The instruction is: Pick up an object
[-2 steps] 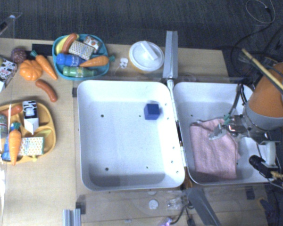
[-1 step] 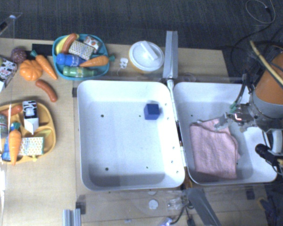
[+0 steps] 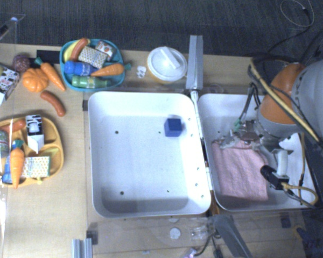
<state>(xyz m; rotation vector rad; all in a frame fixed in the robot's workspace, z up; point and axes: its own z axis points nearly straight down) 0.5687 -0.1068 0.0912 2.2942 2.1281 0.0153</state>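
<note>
A small blue cube (image 3: 173, 127) lies in the left white bin (image 3: 124, 198), toward its upper right. A pink cloth (image 3: 239, 172) lies flat in the right white bin (image 3: 220, 104). My gripper (image 3: 234, 138) hangs low at the cloth's upper left edge, reaching in from the right under the grey arm and its orange band (image 3: 277, 98). The arm's body and cables hide the bin's right side.
Outside the bins to the left stand a blue bowl of toy food (image 3: 91, 63), a yellow plate of toy food (image 3: 27, 152), and loose toy vegetables (image 3: 43, 82). A white lidded bowl (image 3: 167, 63) sits behind the bins. A metal divider (image 3: 194, 63) stands between the bins.
</note>
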